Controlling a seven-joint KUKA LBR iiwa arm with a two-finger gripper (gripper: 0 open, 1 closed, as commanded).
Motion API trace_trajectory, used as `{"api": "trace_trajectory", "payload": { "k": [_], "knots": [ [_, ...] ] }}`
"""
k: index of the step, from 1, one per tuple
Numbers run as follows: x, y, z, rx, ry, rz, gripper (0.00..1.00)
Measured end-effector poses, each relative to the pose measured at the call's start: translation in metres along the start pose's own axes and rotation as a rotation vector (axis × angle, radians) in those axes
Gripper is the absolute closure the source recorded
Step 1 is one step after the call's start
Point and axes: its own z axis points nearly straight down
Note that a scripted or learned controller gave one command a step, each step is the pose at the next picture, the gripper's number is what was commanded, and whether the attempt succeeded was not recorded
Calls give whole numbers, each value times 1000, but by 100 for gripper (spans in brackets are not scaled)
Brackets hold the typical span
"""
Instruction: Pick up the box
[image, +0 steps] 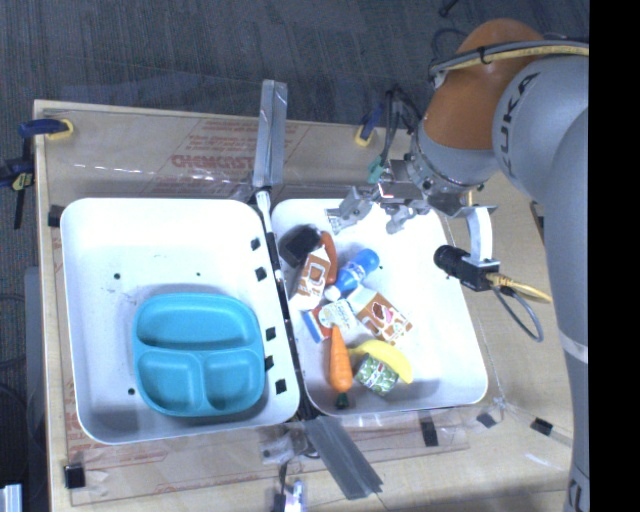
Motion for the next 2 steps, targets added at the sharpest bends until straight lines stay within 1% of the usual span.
{"api": "trace_trajectory", "payload": {
  "k": [1, 2],
  "knots": [
    [23, -4, 146, -5, -1, 74, 0],
    [-69, 9, 173, -8, -1, 185, 0]
  ]
}}
